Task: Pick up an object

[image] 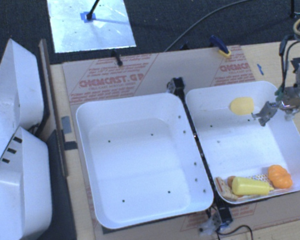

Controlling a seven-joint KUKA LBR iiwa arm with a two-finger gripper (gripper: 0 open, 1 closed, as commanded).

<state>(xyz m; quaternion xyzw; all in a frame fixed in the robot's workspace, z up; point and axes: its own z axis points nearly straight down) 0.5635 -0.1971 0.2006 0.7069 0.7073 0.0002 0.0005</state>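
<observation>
Nothing is lifted yet: yellow bottle (251, 186) and orange (280, 176) lie in the right bin (295, 146), pale lemon (241, 106) just beside the open, empty gripper (264, 115)

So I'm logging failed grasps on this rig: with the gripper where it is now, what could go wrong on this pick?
The gripper sits beside the pale yellow round object, not over it; closing there would likely catch nothing or nudge it away. That object looks smooth and rounded, so it may slip out. The other items, a yellow piece and an orange one, crowd the right bin's near wall, leaving little finger room.
</observation>
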